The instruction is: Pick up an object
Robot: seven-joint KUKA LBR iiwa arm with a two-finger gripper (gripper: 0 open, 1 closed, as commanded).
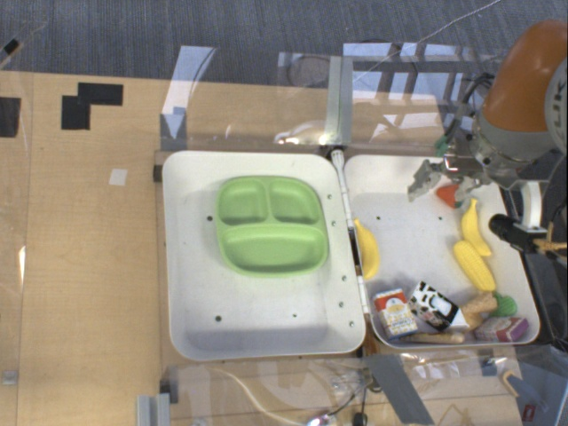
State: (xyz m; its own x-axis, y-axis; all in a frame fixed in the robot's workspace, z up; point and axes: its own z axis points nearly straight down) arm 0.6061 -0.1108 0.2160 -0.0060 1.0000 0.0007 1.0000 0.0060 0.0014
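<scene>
You are looking at the jaws hanging over the back part of the right bin. They are standing apart, and nothing is sitting between them. A small red thing is lying just under them, near the back wall. A banana is lying just beside it, and a corn cob is lying below that. Another banana is resting against the left wall of this bin. The green tray is sitting in the left bin.

Here is what may be going wrong soon. The red thing is small and partly hidden, so the jaws may be closing on air. They may also be bumping the banana and pushing it away.
</scene>
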